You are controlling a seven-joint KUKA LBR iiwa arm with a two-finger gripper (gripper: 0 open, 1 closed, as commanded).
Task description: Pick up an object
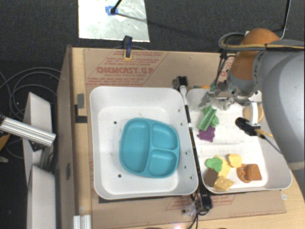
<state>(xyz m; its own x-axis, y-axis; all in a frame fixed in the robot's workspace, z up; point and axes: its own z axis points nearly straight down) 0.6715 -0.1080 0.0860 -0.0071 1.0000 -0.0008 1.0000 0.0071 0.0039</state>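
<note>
The green toy [208, 118] lies in the right bin [274, 173] just below the gripper [220, 99], whose grip I can't tell; nothing lifted yet.

Overhead slanted view over 2 bins [143, 97]

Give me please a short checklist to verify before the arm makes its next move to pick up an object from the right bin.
1. Pincer is over the right white bin: ok, at its far end.
2. A target lies close to the pincer: ok, the green elongated plastic toy is just below it in the view.
3. The target is free of neighbours: not ok, the small purple toy touches its near end.
4. State of the pincer fingers: cannot tell.
5. An object is already held: cannot tell.
6. The blue divided plastic plate stays out of the way: ok, it is in the left white bin.
</note>
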